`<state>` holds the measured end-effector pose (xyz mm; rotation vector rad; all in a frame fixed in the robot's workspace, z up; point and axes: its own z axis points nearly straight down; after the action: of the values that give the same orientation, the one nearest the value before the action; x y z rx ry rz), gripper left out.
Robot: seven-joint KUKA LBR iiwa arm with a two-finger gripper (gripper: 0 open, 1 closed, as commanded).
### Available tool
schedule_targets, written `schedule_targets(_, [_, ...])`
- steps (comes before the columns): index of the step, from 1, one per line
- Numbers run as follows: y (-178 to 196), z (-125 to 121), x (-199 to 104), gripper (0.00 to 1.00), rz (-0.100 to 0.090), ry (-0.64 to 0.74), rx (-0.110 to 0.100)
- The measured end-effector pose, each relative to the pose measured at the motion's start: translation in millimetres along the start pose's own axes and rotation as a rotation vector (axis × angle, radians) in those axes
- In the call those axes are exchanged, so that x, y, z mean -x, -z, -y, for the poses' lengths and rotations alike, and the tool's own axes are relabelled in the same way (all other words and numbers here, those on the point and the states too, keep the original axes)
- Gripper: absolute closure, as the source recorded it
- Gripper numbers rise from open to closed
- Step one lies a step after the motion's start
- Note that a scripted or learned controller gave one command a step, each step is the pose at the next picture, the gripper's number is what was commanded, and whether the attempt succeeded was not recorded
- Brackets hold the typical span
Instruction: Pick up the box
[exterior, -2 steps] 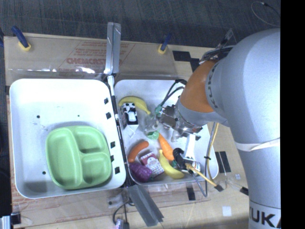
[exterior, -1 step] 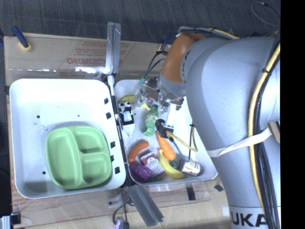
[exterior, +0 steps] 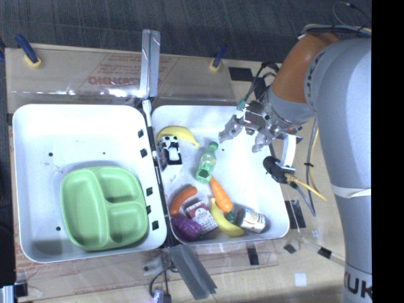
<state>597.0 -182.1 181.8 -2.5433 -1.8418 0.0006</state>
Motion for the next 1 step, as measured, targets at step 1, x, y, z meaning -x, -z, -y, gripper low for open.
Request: schedule_targets(1, [98.2, -58.7, -13.5, 0.0, 0.0, -0.008, 0.001])
